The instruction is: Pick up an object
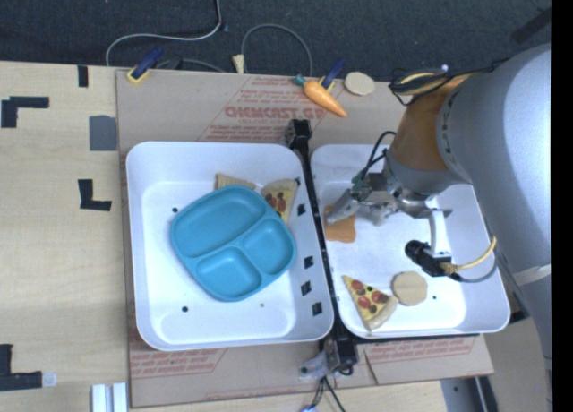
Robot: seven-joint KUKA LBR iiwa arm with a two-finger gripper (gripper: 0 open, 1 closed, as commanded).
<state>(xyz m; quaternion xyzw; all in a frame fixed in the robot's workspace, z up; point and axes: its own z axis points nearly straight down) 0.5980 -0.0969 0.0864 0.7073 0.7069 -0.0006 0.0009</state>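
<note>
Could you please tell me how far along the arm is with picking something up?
Nothing looks lifted yet. The claw is down in the right bin, at an orange piece by its left wall. The pizza slice and round cookie lie untouched. Gripping and lifting remain.

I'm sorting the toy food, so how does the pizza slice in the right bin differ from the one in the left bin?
The right bin's pizza slice lies fully exposed near the front wall; the left bin's pizza slice is partly tucked under the blue plate. The right one lies beside a round cookie. Both are tan with red toppings.
</note>
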